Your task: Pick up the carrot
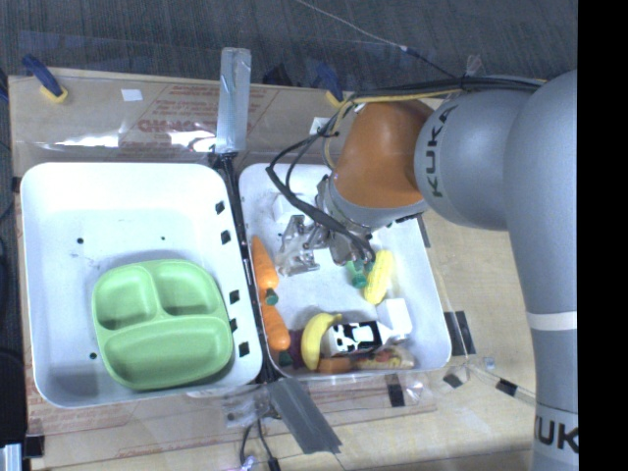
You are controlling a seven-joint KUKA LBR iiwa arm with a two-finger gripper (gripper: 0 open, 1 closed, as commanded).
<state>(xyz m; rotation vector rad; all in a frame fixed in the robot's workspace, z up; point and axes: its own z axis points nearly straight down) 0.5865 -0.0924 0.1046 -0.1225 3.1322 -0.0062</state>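
An orange carrot (263,265) lies along the left wall of the right bin (432,292), pointing up and down in the view. A small green piece sits at its lower end, and a second orange carrot-like piece (277,329) lies just below it. My gripper (306,245) hangs low over the bin floor just right of the upper carrot, close to it but with nothing visibly in it. The orange wrist band (378,155) and grey arm cover the bin's upper right part.
The right bin also holds a yellow corn-like piece (378,276), a banana (316,339), a black-and-white toy (354,338), a white block (396,314) and a reddish item (358,363) along the front wall. A green divided plate (162,324) lies in the left bin (59,214).
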